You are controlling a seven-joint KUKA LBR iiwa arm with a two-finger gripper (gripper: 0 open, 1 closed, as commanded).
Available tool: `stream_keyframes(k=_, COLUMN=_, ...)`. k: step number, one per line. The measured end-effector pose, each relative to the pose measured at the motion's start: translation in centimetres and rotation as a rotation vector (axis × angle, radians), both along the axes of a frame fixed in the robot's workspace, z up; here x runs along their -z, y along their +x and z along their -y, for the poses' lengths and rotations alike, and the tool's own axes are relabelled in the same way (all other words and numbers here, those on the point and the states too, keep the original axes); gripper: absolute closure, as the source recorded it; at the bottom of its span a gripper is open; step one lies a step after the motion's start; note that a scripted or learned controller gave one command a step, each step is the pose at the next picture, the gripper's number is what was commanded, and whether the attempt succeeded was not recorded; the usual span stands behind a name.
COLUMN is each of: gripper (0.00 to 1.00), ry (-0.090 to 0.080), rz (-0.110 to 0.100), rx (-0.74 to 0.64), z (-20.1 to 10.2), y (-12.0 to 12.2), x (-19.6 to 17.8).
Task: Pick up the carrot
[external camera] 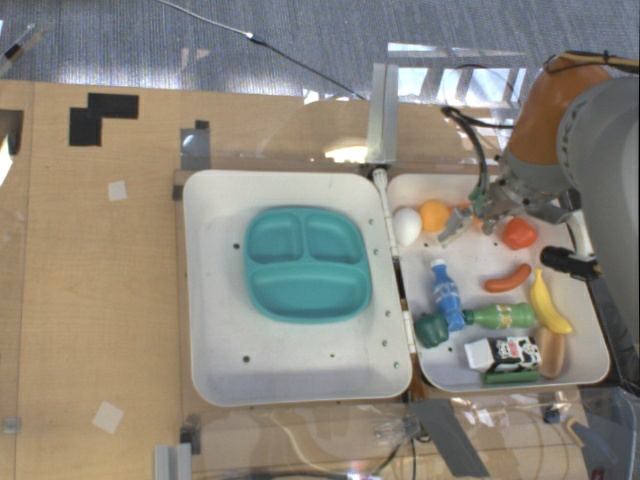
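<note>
The carrot (508,278) is a slim orange-red piece lying flat in the right bin (600,363), between a red tomato-like piece (518,233) and a yellow banana (549,304). My gripper (470,223) hangs over the back of that bin, up and left of the carrot and clear of it. It sits between an orange ball (433,215) and the red piece. Its fingers are open with nothing between them.
The right bin also holds a white egg (406,226), a blue bottle (446,293), a green bottle (497,317), a small milk carton (516,353) and a brown bun (552,353). In the left bin (215,368) lies a teal divided plate (305,265). A metal post (381,118) stands behind the bins.
</note>
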State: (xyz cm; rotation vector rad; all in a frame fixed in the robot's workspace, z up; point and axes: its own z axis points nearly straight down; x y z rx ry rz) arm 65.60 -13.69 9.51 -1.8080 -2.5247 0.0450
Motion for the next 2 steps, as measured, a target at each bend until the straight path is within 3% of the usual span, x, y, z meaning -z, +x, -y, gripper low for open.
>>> stream_keyframes(k=1, gripper=0.00, ry=-0.020, rz=-0.017, rx=0.359, z=-2.11, y=-0.15, x=1.20)
stream_keyframes(k=2, gripper=0.00, ry=-0.032, rz=-0.022, rx=0.450, z=-2.99, y=-0.36, x=1.27)
